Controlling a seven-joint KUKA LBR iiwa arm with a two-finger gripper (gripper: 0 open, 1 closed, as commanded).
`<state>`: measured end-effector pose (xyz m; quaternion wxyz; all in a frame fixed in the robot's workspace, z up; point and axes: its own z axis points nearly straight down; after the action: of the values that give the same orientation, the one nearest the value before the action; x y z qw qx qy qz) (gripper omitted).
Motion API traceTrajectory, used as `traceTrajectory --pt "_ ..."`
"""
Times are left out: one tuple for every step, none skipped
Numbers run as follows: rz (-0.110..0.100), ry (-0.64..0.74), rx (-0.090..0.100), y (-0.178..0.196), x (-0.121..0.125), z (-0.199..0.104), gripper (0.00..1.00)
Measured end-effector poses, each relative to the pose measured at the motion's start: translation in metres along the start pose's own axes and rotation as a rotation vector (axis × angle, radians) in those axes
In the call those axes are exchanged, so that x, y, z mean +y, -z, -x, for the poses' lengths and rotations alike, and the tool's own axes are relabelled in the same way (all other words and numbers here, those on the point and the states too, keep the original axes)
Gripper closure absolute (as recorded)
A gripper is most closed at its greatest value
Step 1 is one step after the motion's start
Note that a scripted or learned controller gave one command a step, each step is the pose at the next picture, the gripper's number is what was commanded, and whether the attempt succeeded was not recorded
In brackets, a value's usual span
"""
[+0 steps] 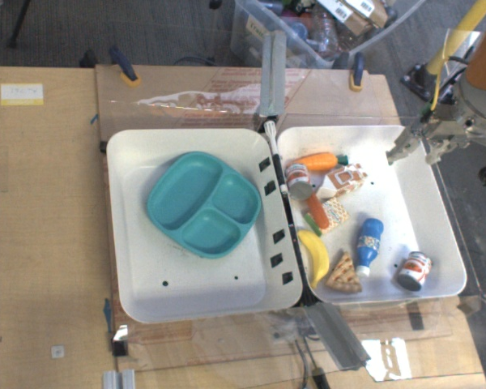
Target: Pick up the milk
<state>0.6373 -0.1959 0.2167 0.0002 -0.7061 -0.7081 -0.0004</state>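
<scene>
1. A robot lab, this one: a wooden bench (40,217) on grey carpet (105,14).
2. Two white bins (130,298) sit clamped on that bench, blue clamps (123,67) at its far edge.
3. Beyond the bench, a clear tub (328,14) heaped with toy groceries.
4. Right of the bench, a yellow cable (462,27) and the grey arm (470,128).

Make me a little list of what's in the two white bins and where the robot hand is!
left bin: teal plate
right bin: carrot, banana, pizza slice, blue bottle, can, small carton
bottle: lying tilted, between pizza slice and can
gripper: over the right bin's far right corner, holding nothing
milk: likely the small carton, not yet picked up
</scene>
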Motion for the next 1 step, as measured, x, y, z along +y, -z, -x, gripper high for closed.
traceTrajectory --pt "0.016 0.078 -0.003 -0.0915 0.0339 -0.0766 0.0"
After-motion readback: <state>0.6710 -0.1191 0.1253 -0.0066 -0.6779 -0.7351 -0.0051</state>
